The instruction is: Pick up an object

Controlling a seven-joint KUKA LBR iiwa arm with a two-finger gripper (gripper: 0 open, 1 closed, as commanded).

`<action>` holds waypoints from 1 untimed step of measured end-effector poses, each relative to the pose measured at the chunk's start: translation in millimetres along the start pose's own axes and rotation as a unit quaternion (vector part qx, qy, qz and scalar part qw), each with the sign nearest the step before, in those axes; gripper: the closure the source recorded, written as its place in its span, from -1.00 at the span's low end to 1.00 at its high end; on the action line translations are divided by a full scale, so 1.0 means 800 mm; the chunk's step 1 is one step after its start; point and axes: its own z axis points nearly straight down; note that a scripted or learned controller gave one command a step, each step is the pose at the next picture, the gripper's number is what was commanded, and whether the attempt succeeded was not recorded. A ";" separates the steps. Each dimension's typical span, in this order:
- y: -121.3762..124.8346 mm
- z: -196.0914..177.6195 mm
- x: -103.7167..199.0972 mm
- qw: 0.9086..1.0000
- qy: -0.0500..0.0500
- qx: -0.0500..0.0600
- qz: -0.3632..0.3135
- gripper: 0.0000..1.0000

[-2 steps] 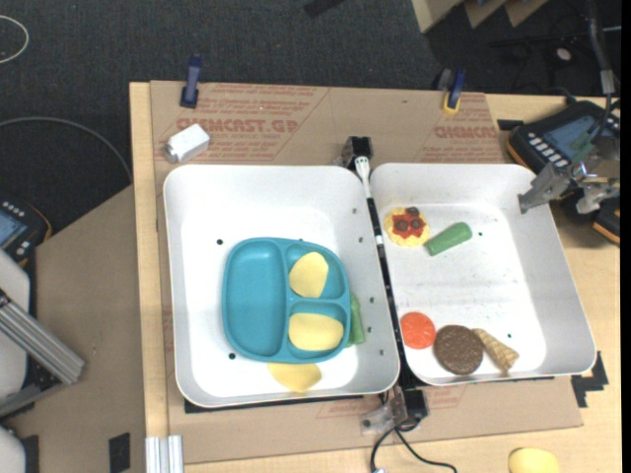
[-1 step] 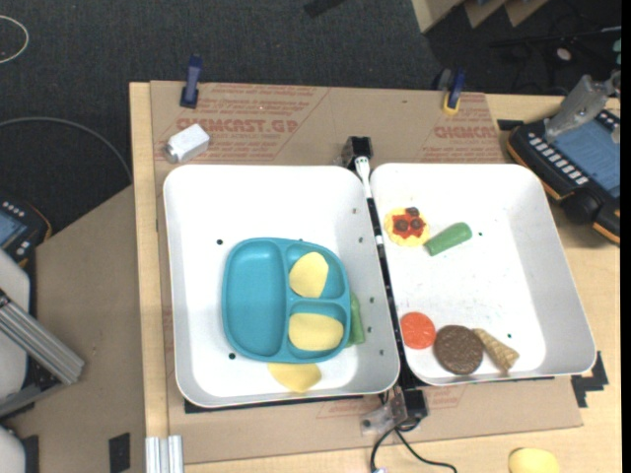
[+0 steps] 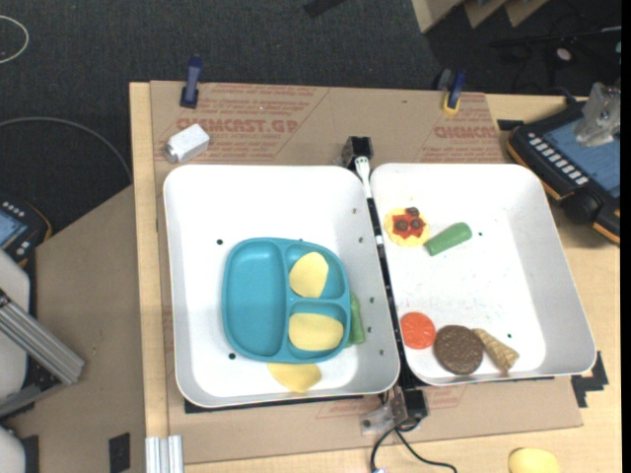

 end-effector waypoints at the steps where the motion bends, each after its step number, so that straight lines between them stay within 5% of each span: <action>1: -0.005 0.150 -0.093 1.000 0.002 0.009 0.005 1.00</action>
